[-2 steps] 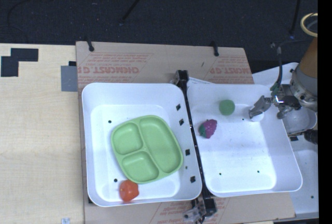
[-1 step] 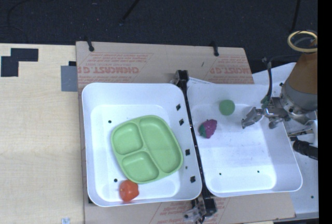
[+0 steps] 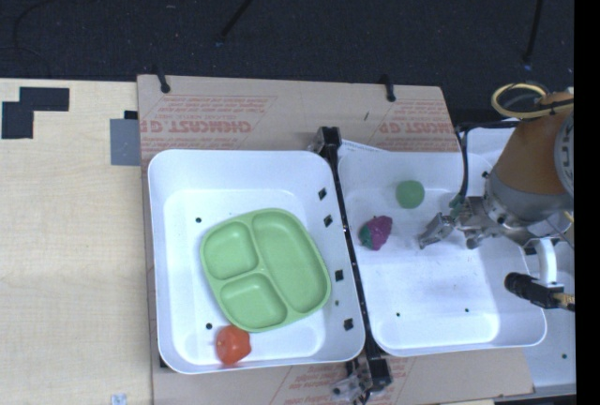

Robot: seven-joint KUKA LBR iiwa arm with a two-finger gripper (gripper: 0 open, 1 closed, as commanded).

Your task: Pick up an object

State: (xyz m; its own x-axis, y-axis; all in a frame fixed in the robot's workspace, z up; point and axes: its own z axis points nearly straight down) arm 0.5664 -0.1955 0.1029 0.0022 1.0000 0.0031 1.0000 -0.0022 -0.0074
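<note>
In the camera view, two shallow white bins are sitting side by side on a cardboard sheet (image 3: pixel 281 117) that is covering the bench. The left bin (image 3: pixel 173 178) is holding a green divided plate (image 3: pixel 264 268) with three compartments, lying flat and slightly turned, taking up most of the bin floor. An orange-red object (image 3: pixel 232 344) is lying just beside the plate's near-left corner, close to the bin's front wall (its exact shape is too blurred to name).

The right bin (image 3: pixel 431 323) is holding two small things toward its far half. A green ball (image 3: pixel 410 194) is resting near the far wall, and a purple object with a bit of green on it (image 3: pixel 376 232) is lying closer to the divider between the bins, a little nearer to the camera. The two are near one another but apart.

The arm (image 3: pixel 532 159) is reaching in from the right, its orange band showing above the grey wrist. The gripper (image 3: pixel 435 232) is hanging low over the right bin, its metal fingers (image 3: pixel 433 226) pointing toward the purple object, and it is standing apart from both that object and the ball. Nothing is lying between the fingers; whether they are spread or closed is beyond what I can tell at this size.
</note>
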